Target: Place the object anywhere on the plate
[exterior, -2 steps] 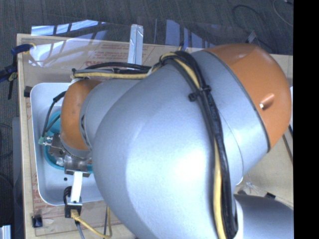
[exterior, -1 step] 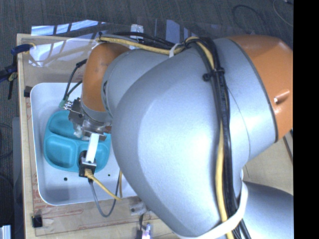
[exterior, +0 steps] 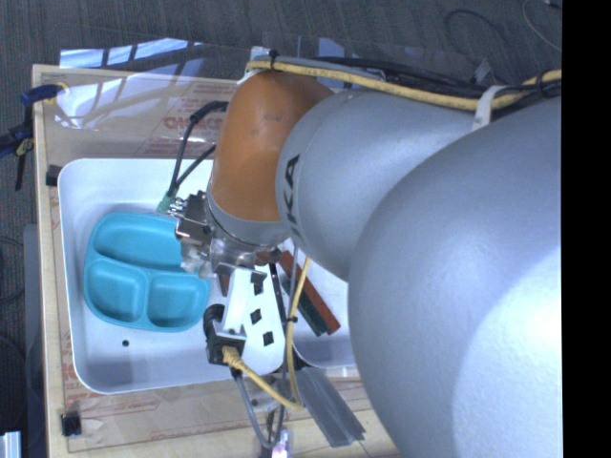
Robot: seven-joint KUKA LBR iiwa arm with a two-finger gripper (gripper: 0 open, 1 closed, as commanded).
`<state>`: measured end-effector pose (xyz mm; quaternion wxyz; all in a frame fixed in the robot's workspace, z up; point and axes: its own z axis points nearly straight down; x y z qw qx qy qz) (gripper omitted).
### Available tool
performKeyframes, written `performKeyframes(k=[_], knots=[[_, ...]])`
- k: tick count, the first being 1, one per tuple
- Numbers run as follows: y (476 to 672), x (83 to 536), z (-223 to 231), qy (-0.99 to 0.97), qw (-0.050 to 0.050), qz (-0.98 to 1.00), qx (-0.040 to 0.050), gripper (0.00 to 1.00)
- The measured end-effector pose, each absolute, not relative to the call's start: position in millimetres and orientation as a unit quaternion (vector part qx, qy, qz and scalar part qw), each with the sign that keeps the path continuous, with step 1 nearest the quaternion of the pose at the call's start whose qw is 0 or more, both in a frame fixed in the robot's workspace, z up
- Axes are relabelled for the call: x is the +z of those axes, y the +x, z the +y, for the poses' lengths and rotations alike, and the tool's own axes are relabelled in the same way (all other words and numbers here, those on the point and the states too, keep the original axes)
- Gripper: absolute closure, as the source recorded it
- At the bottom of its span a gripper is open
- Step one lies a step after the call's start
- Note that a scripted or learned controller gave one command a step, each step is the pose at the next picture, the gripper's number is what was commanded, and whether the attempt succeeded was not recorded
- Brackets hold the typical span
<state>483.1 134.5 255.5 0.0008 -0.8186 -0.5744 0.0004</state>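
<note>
In the left bin [exterior: 76, 351], at 9 o'clock of the view, a blue plate [exterior: 143, 275] with three compartments, flat on the white floor and bare of any load. Over the middle of the desk [exterior: 124, 122], the grey arm [exterior: 430, 256], reaching in from 3 o'clock and hiding nearly the whole right bin [exterior: 320, 356], of which just a curved sliver of rim shows. Below the orange band [exterior: 253, 141], the wrist and then the claw [exterior: 275, 401], pointing toward 6 o'clock, its white housing just beside the plate's 3 o'clock edge. Cannot tell whether spread, pressed together or pinching anything: too much cable and housing in the way.

At 3 o'clock of the housing, a reddish-brown strip [exterior: 317, 311], slanted, close against the claw. Possibly the object to be moved, possibly part of the rig; hard to say from this angle. If the object, then near the seam between the two bins and well short of the plate. Not seen to be held.

Judged as the carry or reach stage, with placement not yet done, since nothing rests on the plate. Next move, by this reading: first a sure grip on the object, then a shift toward 9 o'clock until above one of the blue compartments, a gentle lowering, and release. Main risk: arriving over the plate with nothing in hand, or clipping the plate's raised rim on the way down.
</note>
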Motion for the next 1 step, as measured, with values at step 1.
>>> performKeyframes(k=[1], knots=[[474.1,152.3,184.6,-0.899,0.002,-0.438,0.0046,1.00]])
